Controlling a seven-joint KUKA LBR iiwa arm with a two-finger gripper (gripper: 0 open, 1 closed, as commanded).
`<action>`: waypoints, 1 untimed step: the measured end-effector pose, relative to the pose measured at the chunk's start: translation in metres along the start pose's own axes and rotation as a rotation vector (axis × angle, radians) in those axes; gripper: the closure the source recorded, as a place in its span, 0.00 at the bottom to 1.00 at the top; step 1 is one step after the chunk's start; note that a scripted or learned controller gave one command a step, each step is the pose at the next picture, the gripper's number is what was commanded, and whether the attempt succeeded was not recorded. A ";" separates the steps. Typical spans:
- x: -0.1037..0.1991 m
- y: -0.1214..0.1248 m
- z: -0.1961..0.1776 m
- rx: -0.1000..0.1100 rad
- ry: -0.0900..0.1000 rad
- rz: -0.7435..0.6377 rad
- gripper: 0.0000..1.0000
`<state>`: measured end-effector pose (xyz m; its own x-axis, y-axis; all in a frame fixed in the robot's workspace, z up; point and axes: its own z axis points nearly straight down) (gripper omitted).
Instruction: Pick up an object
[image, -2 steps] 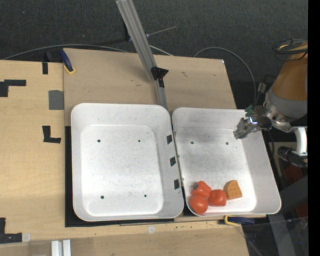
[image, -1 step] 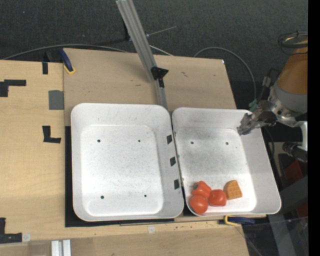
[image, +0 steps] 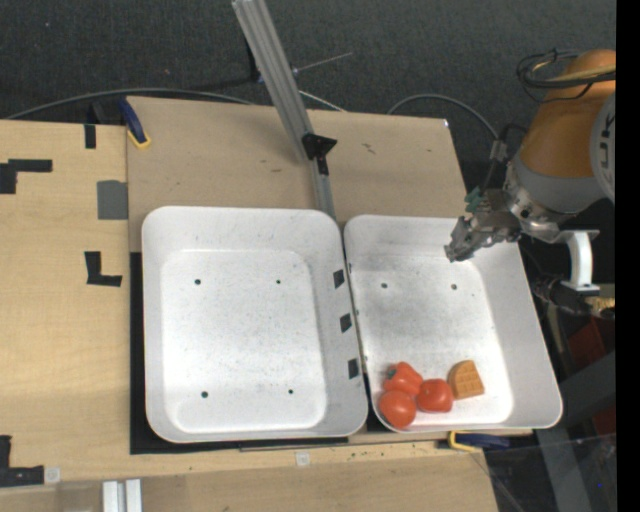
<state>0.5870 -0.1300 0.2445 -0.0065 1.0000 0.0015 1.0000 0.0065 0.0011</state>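
Observation:
Three red tomato-like pieces (image: 412, 392) lie clustered at the near edge of the right bin (image: 500, 300), with an orange-brown bread-like piece (image: 465, 379) just to their right. My gripper (image: 461, 246) hangs over the far right part of that bin, well away from these objects. Nothing shows between its fingers, which look close together.
The left bin (image: 170, 300) sits beside the right one on the wooden bench. A grey metal pole (image: 285, 95) slants up from the gap between the bins' far ends. Black tape marks and a blue clamp (image: 133, 122) lie at the left.

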 end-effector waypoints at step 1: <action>0.052 0.009 0.014 0.004 0.000 0.000 1.00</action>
<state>0.5956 -0.0784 0.2309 -0.0061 1.0000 0.0017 1.0000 0.0061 -0.0028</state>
